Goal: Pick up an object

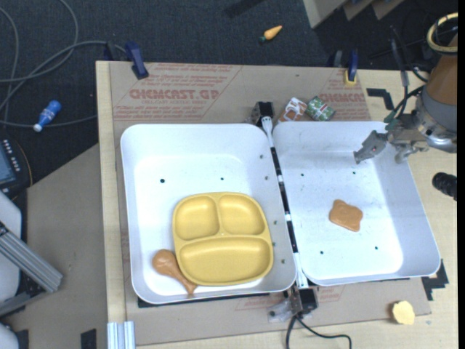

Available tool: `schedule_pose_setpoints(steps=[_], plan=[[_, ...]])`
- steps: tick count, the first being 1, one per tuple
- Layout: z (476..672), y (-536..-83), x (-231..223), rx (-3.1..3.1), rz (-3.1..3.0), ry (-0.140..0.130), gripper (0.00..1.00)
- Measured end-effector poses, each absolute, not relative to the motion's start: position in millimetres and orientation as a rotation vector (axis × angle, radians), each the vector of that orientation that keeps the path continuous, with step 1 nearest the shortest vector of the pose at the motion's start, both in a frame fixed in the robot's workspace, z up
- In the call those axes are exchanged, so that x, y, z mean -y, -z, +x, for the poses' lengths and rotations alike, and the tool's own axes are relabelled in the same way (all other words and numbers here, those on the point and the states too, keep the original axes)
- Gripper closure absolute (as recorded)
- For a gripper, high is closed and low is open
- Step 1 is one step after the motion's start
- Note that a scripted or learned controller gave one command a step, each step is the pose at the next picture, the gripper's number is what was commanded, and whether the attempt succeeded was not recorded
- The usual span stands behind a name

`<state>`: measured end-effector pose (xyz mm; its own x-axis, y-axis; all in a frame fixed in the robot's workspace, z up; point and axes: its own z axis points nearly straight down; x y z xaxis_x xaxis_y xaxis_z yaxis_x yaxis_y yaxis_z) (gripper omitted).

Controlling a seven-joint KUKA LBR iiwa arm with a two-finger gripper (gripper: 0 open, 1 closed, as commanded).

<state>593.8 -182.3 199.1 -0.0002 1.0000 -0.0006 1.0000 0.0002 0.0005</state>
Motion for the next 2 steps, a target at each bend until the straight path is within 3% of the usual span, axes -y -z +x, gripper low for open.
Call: schedule_pose_setpoints(steps=[1,2], plan=[[522.6,-133,155,-2.228,2.231,0.007,0.0],[526.2,-82,131,-2.224,2.22,0.001,0.0]])
